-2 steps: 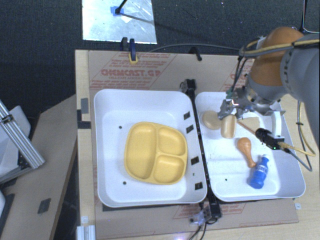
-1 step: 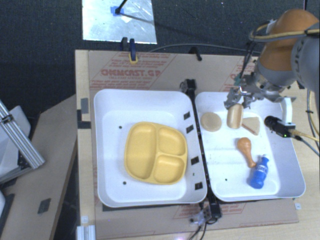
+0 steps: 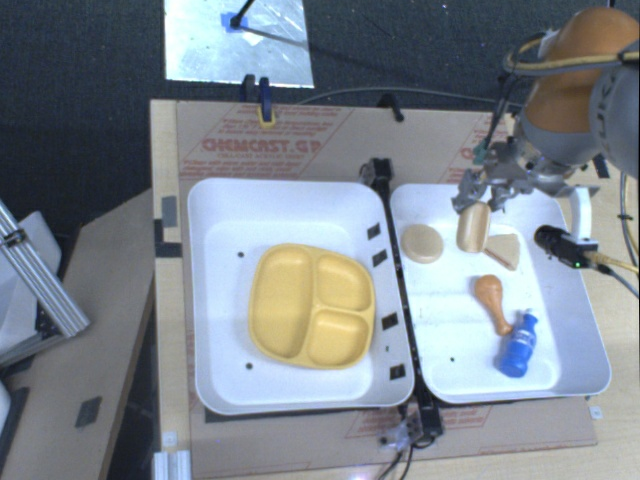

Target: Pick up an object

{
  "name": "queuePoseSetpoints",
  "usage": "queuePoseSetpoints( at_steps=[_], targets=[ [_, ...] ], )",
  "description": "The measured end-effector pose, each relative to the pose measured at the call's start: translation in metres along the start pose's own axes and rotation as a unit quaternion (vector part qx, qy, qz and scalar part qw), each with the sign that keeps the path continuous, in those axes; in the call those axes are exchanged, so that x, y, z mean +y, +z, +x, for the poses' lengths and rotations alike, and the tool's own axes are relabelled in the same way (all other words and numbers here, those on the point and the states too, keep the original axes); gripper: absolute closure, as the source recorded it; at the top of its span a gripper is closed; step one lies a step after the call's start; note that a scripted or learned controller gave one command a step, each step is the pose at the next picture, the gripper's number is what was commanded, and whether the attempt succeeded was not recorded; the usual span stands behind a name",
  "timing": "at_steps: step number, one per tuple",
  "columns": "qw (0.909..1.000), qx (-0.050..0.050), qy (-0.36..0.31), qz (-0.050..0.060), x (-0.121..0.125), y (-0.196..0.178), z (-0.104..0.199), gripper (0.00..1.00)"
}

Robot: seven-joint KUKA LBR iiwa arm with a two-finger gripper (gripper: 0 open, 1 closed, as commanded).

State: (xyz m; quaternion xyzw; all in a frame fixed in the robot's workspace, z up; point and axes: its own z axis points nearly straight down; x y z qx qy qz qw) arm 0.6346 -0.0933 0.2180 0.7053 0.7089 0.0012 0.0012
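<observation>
- A grey arm (image 3: pixel 585 78) with an orange band reaches in from the right, its gripper (image 3: pixel 478 200) poised over the far part of the right bin (image 3: pixel 570 368).
- Directly beneath it stands a tan bread-roll-like piece (image 3: pixel 472 228); whether the jaws are spread or clamped on it cannot be told from this angle.
- Close neighbours crowd the target: a round tan disc (image 3: pixel 422 243) to its left, a pale wedge (image 3: pixel 505 250) to its right.
- Nearer lie a drumstick-shaped toy (image 3: pixel 490 300) and a blue bottle (image 3: pixel 517 345).
- The left bin (image 3: pixel 220 368) carries a yellow divided plate (image 3: pixel 310 306).
- A clean pick likely means a straight descent, fingers straddling the roll's narrow sides and clear of the wedge, then a vertical lift.
</observation>
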Motion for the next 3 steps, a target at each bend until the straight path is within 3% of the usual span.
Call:
queuePoseSetpoints(
  at_steps=[3],
  targets=[
    [1.0000, 0.001, -0.002, 0.000, 0.025, -0.003, 0.173, 1.00]
  ],
)
